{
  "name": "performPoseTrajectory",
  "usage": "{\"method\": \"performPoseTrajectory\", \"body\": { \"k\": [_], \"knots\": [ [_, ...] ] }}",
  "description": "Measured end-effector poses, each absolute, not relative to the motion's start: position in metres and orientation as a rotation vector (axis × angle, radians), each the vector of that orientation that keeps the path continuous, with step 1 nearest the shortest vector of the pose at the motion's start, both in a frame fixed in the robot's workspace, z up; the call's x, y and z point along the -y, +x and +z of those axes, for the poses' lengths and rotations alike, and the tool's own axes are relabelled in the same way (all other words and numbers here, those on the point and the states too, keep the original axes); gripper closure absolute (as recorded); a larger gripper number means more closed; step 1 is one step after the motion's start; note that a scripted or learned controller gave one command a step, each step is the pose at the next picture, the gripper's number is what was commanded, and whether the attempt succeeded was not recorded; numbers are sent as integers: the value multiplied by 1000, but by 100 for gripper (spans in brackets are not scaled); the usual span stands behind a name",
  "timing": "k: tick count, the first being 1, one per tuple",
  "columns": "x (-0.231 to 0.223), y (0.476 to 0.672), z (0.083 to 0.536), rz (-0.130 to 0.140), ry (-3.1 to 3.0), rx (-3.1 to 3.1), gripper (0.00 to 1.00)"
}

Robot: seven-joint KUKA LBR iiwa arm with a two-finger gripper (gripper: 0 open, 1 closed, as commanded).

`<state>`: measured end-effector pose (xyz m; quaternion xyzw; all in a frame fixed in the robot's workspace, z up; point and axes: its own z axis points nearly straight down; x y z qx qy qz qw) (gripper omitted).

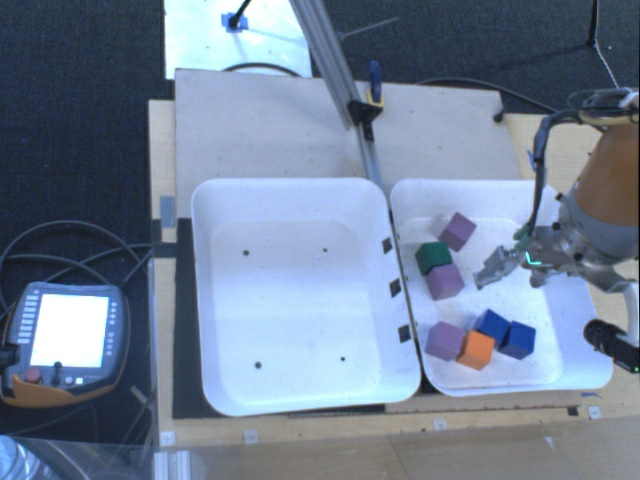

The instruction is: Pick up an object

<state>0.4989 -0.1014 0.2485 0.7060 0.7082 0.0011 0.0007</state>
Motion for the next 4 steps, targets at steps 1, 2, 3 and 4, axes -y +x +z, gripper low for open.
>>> {"method": "performPoseTrajectory", "body": {
  "k": [1, 2, 3, 4],
  "knots": [
    [91, 496, 200, -2, 2220, -2227, 0],
    [88, 486, 149, -4, 2222, -2227, 0],
    [89, 492, 117, 15, 2208, -2215, 0],
    [89, 493, 126, 17, 2204, -2214, 100]
  ]
}}
